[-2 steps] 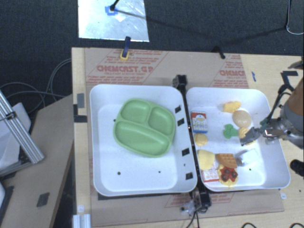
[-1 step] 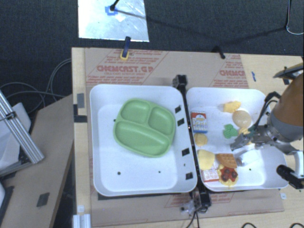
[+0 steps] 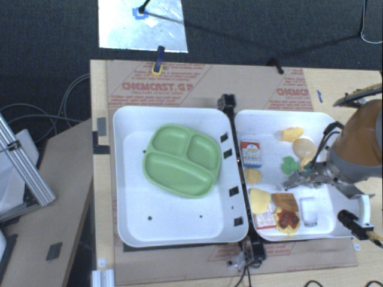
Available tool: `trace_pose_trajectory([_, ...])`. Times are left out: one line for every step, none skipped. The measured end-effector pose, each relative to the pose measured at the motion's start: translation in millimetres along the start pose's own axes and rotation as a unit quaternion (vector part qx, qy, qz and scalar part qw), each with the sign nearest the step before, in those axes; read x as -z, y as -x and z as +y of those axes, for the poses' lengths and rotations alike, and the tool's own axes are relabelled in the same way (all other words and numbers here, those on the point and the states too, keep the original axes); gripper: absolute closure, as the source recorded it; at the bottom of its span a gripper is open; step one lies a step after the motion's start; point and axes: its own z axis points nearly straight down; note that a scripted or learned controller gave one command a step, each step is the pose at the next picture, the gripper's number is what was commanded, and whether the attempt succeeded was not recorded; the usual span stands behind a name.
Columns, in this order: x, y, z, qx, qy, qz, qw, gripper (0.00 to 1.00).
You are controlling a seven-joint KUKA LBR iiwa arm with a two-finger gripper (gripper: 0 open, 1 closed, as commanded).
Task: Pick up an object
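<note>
Roughly: gripper (image 3: 297, 181) low in right bin (image 3: 263, 119), over the green toy (image 3: 289, 165), which sits just left and far of the tip. Jaws' state: can't tell. Other food toys lie nearer, left bin (image 3: 125, 160) holds green tray (image 3: 182, 160).

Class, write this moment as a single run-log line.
task: pick up an object | gripper: low in right bin, by green toy | hold: not confirmed | left bin: green divided plate

The grey arm (image 3: 359, 145) reaches in from the right, its gripper (image 3: 294, 182) lowered and pointing left.
</note>
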Motion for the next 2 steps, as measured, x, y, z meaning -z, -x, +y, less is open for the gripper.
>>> trace_pose_trajectory([5,-2,-7,-0.001,-0.011,0.004,0.9999,1.00])
trace_pose_trajectory([69,-1,-1,0.000,-0.010,0.004,0.9999,1.00])
